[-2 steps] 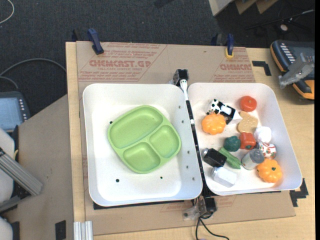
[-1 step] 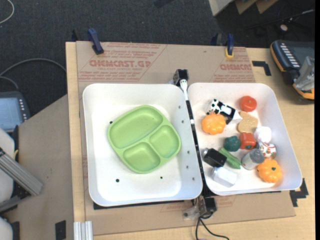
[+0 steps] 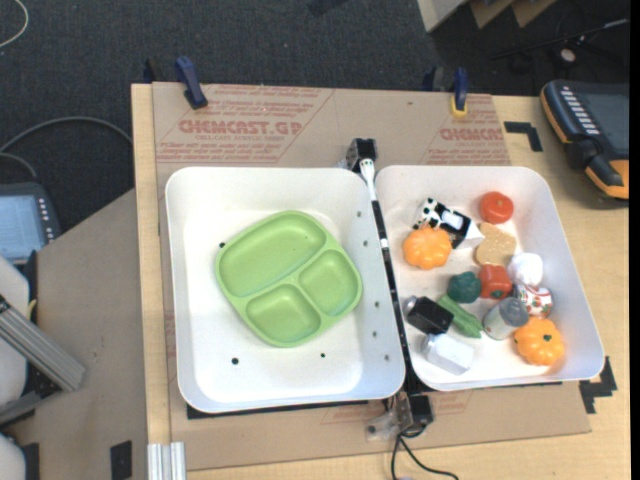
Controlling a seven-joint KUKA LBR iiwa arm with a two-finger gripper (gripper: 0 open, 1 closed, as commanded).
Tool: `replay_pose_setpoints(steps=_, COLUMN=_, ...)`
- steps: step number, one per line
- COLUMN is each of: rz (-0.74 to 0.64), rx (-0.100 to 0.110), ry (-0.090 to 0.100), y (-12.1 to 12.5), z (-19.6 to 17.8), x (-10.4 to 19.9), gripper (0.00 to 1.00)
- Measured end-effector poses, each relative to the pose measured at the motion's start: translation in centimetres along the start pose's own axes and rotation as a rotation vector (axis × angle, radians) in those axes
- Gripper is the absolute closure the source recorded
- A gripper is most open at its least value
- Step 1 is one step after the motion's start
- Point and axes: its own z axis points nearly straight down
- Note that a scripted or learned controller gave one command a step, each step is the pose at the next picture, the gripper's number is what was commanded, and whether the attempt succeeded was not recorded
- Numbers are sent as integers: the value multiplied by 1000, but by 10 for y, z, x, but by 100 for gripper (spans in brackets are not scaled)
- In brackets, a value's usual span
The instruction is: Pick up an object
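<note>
A: What sits in the left bin (image 3: 190, 298)?

B: A green divided plate (image 3: 288, 277), lying flat near its middle.

A: And the right bin (image 3: 570, 268)?

B: A crowd of small things. An orange pumpkin (image 3: 427, 249) lies toward the left, with a black-and-white cow toy (image 3: 441, 217) just beyond it and a red tomato (image 3: 496, 206) at the far side. A second pumpkin (image 3: 540, 341) lies at the near right, and a black block (image 3: 430, 315) toward the near left.

A: The pincer, apart or together?

B: I cannot tell.
</note>
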Motion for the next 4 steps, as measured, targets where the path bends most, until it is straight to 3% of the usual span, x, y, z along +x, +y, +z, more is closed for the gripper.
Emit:
replay_pose_setpoints(steps=1, rz=-4, rx=1, ry=2, y=3, z=67, x=-39, gripper=100)
replay_pose_setpoints(steps=2, rz=-11, rx=1, ry=5, y=39, z=133, x=-11, gripper=100)
replay_pose_setpoints(steps=3, rz=-10, rx=5, ry=6, y=30, z=230, x=20, gripper=100)
replay_pose_setpoints(steps=4, rz=-10, rx=2, ry=6, y=-6, z=255, x=63, gripper=100)
